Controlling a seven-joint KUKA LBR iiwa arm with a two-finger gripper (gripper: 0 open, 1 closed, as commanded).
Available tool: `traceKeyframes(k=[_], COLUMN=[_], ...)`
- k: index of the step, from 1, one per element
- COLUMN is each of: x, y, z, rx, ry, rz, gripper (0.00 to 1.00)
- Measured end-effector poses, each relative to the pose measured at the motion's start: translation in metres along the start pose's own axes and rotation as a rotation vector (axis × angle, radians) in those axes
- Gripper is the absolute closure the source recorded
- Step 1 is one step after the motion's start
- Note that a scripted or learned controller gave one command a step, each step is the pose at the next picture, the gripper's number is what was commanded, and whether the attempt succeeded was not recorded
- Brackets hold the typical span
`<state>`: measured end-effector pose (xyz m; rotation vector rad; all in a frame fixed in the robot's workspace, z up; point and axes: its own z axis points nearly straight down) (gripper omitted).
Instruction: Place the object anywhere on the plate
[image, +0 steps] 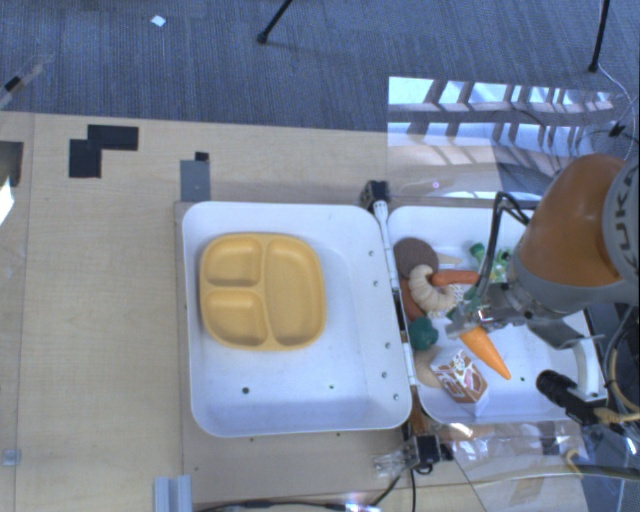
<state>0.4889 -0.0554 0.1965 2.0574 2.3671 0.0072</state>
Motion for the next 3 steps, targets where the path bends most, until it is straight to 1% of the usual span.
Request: traceKeyframes(k=[1,2,3], x=[0.121,0.188,0.185], y=[0.044,0.080,0.080], z=[0.005,0.033,0.032], rx=[0.005,0.006,0.005], ry=[0.005,0.003,0.001], rz=[0.178,0.107,0.110], gripper=[1.00,1.00,0.00])
